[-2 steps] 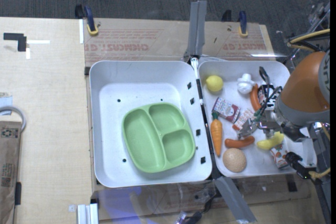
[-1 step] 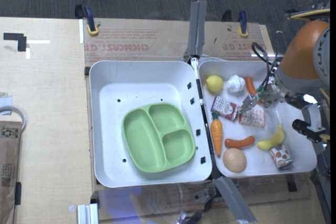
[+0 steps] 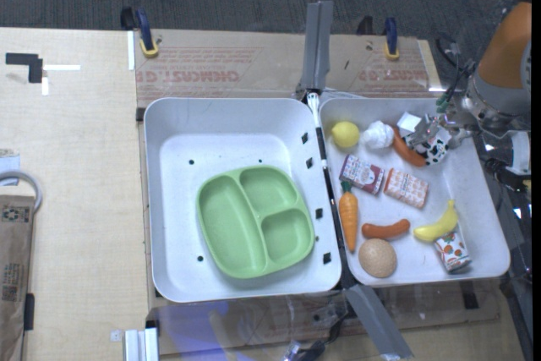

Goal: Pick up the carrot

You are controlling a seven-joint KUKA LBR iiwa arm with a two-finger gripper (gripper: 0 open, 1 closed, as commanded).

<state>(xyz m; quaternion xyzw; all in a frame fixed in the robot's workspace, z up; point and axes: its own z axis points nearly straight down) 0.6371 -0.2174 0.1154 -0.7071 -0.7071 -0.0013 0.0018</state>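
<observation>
- Camera view shows two white bins side by side; the left bin (image 3: pixel 169 139) holds a green divided plate (image 3: pixel 255 221), and the right bin (image 3: pixel 482 207) holds the loose toy foods
- carrot (image 3: pixel 348 218) lies in the right bin against its left wall, green top pointing toward the far side, orange tip toward the near edge
- just beside the carrot to its right sit a small red-and-white packet (image 3: pixel 362 174) and a sausage (image 3: pixel 385 228), with a brown egg (image 3: pixel 377 258) near the carrot's tip
- gripper (image 3: pixel 433 138) is at the far right part of the same bin, the grey arm with its orange band (image 3: pixel 507 46) coming in from the right
- whether its fingers are spread or closed cannot be told: they merge with a black-and-white spotted item (image 3: pixel 436 150) and a white block (image 3: pixel 411 123)
- an orange-red piece (image 3: pixel 406 150) lies just below and left of the gripper
- carrot is well apart from the gripper, toward the left and nearer side, untouched
- elsewhere in the bin: a lemon (image 3: pixel 345 134), a white crumpled object (image 3: pixel 378 134), a second packet (image 3: pixel 407 188), a banana (image 3: pixel 438 224), a small carton (image 3: pixel 454 251)
</observation>
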